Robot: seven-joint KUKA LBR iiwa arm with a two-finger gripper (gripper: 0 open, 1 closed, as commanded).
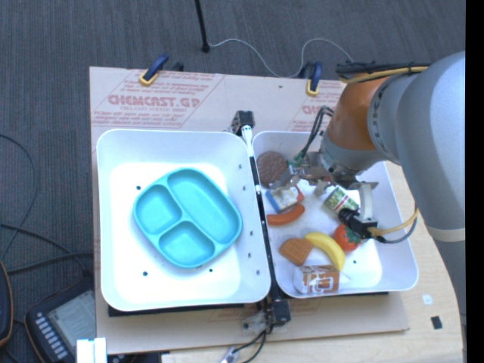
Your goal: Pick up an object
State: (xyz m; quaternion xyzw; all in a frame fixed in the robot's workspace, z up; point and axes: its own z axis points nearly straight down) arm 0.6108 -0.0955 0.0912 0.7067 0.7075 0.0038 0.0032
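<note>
Claw point(321, 174) low in the right bin point(401, 274), under the orange-banded wrist; opening and any hold impossible to tell, wrist in the way. Just beside: small jar with green label point(340, 200), clear packet point(283, 197), brown round piece point(271, 165). Further out: sausage point(286, 215), banana point(327, 248), red piece point(346, 237), boxed item point(318, 279). Blue divided plate point(187, 216) in the left bin point(113, 203), well apart. Likely risk: crowded items nudged aside, or a round jar rolling off.

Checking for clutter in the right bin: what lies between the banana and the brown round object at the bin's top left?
In the camera view, between the banana and the brown round object lies a red-orange sausage-shaped item, with a small clear packet just above it.
</note>
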